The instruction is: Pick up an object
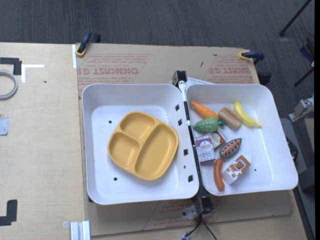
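1. We see two shallow white plastic bins side by side on the table, left bin point(95, 134) and right bin point(277, 149), rims touching at the middle, probably so items can be moved across.
2. Left bin holds a yellow three-compartment plastic tray point(143, 145), lying flat near centre.
3. Right bin holds the candidates for picking, clustered toward its left half: orange toy carrot point(203, 109), green toy pepper point(208, 125), tan toy sausage bun point(229, 118), yellow toy banana point(246, 114), small red-and-white packet point(204, 148), brown oval toy point(230, 147), red toy sausage point(218, 174), white-and-orange carton point(235, 169).
4. Jaws: we cannot tell their state; nothing appears lifted.
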{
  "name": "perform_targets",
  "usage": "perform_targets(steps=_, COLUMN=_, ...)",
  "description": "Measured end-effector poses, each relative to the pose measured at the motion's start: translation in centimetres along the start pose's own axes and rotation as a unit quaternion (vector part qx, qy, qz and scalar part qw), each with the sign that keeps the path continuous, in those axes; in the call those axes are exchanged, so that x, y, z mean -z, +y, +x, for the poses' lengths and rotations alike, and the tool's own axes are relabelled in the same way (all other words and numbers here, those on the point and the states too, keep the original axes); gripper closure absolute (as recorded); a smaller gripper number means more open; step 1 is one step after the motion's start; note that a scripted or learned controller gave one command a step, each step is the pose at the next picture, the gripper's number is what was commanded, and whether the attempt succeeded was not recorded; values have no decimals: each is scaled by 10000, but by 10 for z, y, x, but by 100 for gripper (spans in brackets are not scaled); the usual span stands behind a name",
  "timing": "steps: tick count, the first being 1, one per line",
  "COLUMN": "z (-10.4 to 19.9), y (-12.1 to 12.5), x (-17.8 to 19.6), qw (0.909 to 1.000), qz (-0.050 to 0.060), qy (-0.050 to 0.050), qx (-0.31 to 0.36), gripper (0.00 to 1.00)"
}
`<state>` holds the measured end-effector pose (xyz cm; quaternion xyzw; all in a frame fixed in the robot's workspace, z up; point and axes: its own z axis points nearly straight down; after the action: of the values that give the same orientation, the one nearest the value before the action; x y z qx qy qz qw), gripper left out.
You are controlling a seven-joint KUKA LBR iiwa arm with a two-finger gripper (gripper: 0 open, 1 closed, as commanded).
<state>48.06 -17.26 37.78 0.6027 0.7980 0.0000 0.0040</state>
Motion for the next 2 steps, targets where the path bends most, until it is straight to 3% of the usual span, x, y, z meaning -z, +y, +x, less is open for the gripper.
perform_targets(steps=2, z=-1, y=3, x=20, qw=10000, qz=-18, qy=-26, qx=24, gripper=100)
